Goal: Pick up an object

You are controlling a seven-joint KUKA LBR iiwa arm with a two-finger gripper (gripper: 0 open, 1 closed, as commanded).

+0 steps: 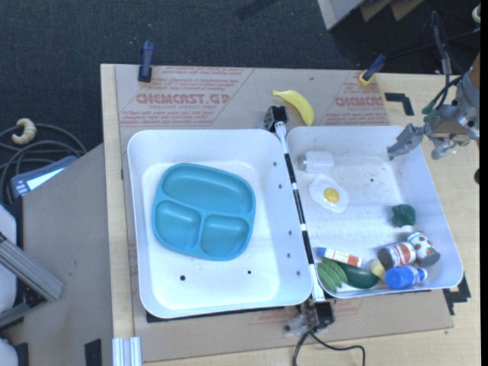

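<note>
My gripper [415, 149] hangs over the far right corner of the right bin [381, 175], its two grey fingers spread open with nothing between them. Below it in that bin lie a fried-egg toy [329, 196], a white block [316, 160] and a dark green lump [402, 215]. In the near corner are piled a small bottle [408, 252], a blue-capped item [398, 278], a green cucumber [348, 274] and a red-and-blue stick [339, 256]. The gripper touches none of them.
The left bin [145, 166] holds a blue divided tray [203, 210]. A yellow banana [296, 105] lies on the board behind the bins, near a black clamp [276, 116]. Blue clips [145, 59] hold the board's back edge.
</note>
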